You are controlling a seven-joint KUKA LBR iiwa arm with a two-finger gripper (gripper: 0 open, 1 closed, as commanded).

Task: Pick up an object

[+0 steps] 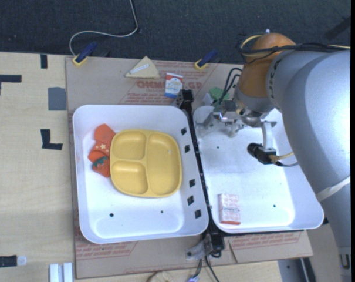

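Claw (223,120) lowered at the far edge of the right shallow white bin (283,216).
Its grip cannot be told; a small red-and-white packet (229,208) is seen nearer the camera.

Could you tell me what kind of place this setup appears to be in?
Most likely a robotics lab bench for grasping trials. Two white bins sit side by side on a cardboard sheet clipped to a wooden table, a grey KUKA arm reaches over the right one, and test items include a yellow divided plate.
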